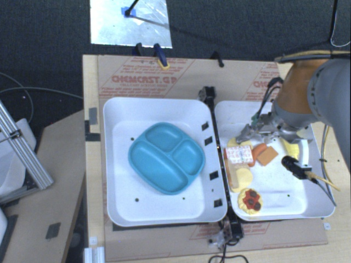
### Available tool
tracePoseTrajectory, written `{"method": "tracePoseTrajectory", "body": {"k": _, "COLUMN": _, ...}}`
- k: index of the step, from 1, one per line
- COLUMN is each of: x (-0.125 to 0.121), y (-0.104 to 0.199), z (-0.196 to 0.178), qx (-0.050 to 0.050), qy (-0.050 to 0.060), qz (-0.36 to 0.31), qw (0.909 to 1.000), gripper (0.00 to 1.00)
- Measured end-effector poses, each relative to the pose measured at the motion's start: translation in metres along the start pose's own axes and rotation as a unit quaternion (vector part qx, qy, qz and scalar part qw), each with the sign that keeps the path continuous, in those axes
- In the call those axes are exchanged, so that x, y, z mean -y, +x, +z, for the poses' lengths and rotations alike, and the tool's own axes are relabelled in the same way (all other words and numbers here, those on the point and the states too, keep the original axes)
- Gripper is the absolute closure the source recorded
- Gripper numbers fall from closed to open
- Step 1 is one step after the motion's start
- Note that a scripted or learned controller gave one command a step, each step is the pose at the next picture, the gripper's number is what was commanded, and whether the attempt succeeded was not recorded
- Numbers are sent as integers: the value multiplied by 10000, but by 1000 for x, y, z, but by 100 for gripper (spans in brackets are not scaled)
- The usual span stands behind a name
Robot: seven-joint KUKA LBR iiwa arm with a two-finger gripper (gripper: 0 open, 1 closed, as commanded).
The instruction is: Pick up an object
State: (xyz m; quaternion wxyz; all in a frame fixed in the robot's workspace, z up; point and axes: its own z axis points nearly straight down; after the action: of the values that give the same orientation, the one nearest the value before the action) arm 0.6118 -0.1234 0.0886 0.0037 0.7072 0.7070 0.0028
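My gripper hangs low over the back of the right bin, with the grey arm and its orange band behind it at the right. Just below it lie a white packet with a red check pattern and an orange wedge. Right of these is a yellow piece. Nearer the front sit a pale yellow round, a tan block and a yellow disc with red toppings. I see nothing lifted off the bin floor.
The left bin holds a blue divided plate. A black-clipped divider runs between the two bins. A small yellow-green piece lies by the divider in the right bin.
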Motion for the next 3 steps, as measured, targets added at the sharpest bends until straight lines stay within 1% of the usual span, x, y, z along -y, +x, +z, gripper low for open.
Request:
{"method": "tracePoseTrajectory", "body": {"k": 1, "x": 82, "y": -68, "z": 3, "qx": 3, "qy": 63, "qz": 33, "qw": 10000, "gripper": 0}}
{"method": "tracePoseTrajectory", "body": {"k": 2, "x": 74, "y": 5, "z": 4, "qx": -19, "qy": 45, "qz": -44, "qw": 10000, "gripper": 0}}
{"method": "tracePoseTrajectory", "body": {"k": 3, "x": 74, "y": 1, "z": -7, "qx": -8, "qy": 30, "qz": -18, "qw": 10000, "gripper": 100}}
